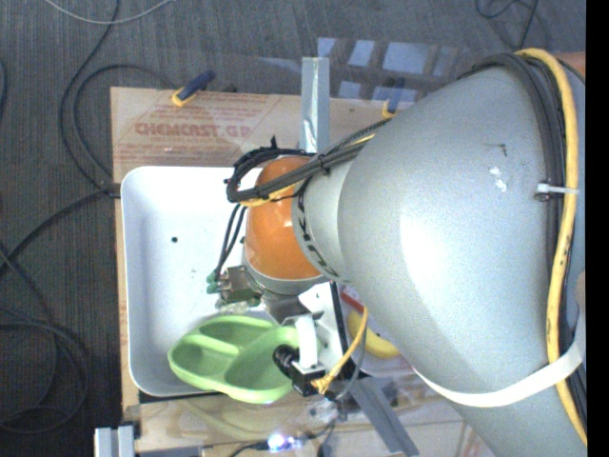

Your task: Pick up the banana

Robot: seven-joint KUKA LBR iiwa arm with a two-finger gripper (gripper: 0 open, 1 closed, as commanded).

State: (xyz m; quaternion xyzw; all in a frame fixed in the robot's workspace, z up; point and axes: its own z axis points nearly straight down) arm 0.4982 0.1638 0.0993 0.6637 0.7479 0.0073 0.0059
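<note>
Claw (231,288) sits low over the left bin (143,246), mostly hidden under the wrist; whether it is wide or narrow cannot be told from this angle. Only a cluster of small metal parts shows at its left side.

- Orange band (278,227): glossy, rounded, directly above the claw. Black cables (245,174) loop over its top.
- Grey arm (447,236): smooth matte shell, broad and domed, covering nearly all of the right half. A yellow cable (563,160) runs along its far right side.
- Green object (224,355): pale, soft-looking, rounded, with a hollowed top. It lies in the near corner of the left bin, just below the claw and touching or nearly touching the wrist hardware.
- Banana (381,344): 1 short curved yellow stretch peeks out under the arm, right of the left bin's edge. The rest is covered.
- Left bin: white, smooth, shallow, with rounded corners. Its far and left parts are bare floor with a couple of dark specks.
- Tabletop (190,127): brown board with faded red print; a yellow and blue clamp (193,86) grips its far edge.
- Floor (57,65): grey ribbed carpet crossed by loose cords.
</note>
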